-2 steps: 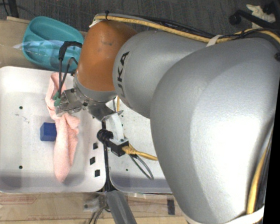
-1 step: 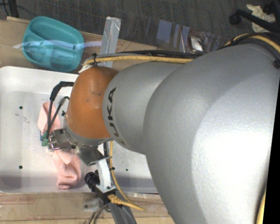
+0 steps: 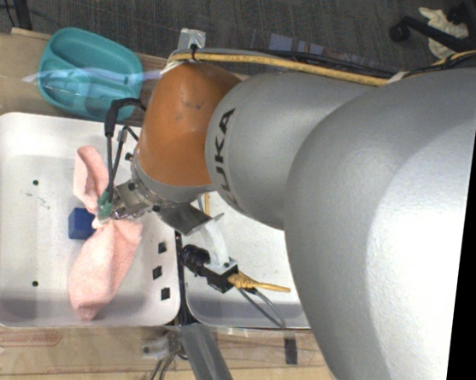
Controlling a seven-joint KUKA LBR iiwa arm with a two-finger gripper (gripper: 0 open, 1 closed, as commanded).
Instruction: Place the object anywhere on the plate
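A pink cloth lies crumpled in the left white bin, one lobe reaching up and left and a longer lobe trailing toward the bin's front. A small blue block rests against the cloth's left side. My gripper is low over the cloth's narrow middle, right beside the blue block. The orange wrist band and the arm hide most of it. A small green bit shows at the gripper's tip.
A teal plastic scoop-like object sits on the bench behind the left bin. The grey arm covers nearly all of the right bin. The wooden bench edge runs along the front.
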